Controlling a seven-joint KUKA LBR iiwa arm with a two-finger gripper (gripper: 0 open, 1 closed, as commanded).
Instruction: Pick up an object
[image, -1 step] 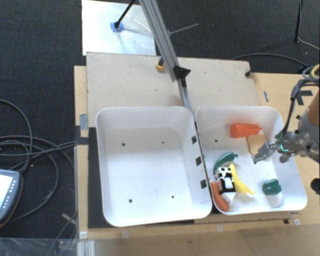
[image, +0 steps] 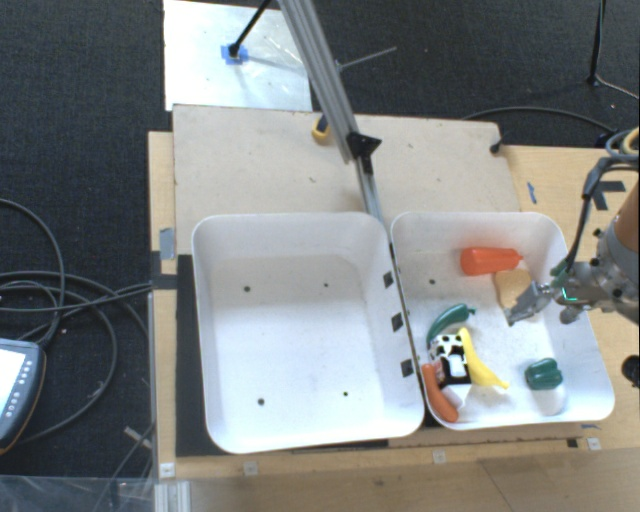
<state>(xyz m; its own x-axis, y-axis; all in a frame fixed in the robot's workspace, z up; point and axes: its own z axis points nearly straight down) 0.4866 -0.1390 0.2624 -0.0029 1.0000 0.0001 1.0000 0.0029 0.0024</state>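
**White bins on a plywood bench, dark carpet around**

Plywood bench (image: 300, 160) stood on dark carpet, cables (image: 60, 300) trailing at the left. Two white bins sat side by side: left bin (image: 215, 240), right bin (image: 545, 225). In the right lay one orange block (image: 488, 260), one banana (image: 478, 366), two green pieces. Gripper (image: 525, 306) hung there above a tan block (image: 512, 285), fingers slightly apart, gripping nothing.
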